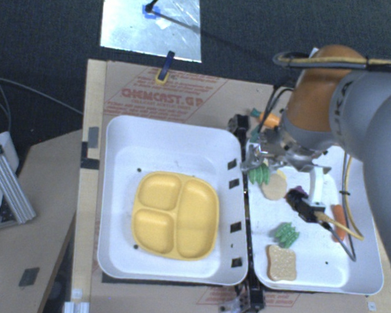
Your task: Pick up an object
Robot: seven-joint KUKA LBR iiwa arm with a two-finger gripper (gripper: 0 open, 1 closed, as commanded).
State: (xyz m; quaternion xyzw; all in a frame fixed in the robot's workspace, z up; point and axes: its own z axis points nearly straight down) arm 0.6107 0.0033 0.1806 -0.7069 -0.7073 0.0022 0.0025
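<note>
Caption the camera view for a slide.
Gripper hovers over right bin of toy food; yellow tray sits in left bin.

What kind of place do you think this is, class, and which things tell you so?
Probably a robot test bench or lab: a grey arm reaches over two white bins, one holding a yellow tray, the other toy food.

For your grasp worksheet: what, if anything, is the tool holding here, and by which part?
It cannot be told. The tool is low in the right bin, over the green toy and round biscuit.
</note>
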